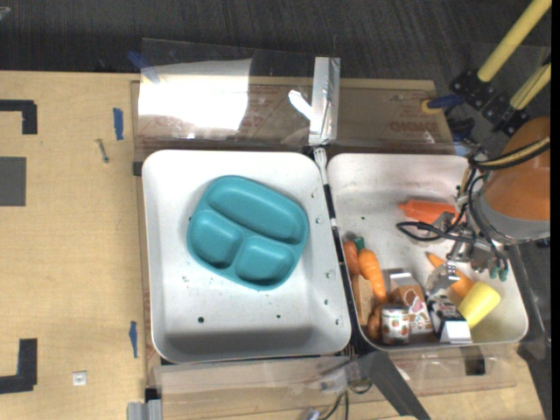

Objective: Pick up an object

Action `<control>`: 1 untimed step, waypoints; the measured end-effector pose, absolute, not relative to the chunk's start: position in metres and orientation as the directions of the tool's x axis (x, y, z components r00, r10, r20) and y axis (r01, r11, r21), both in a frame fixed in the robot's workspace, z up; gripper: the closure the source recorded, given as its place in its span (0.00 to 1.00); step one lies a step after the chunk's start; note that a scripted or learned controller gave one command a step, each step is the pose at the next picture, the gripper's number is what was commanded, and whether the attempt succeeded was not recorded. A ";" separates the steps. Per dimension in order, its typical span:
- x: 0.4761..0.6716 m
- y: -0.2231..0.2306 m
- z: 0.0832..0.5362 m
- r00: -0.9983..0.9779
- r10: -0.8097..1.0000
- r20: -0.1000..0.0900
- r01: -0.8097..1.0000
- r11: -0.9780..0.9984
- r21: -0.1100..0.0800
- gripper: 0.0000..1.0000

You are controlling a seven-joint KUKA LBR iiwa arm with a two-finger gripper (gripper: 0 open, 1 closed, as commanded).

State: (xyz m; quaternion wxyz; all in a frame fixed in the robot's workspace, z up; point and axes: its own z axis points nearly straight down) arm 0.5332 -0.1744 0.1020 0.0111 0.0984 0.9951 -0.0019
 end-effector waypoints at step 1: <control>0.489 -0.208 0.092 -0.966 0.256 -0.033 0.256 0.967 -0.001 0.00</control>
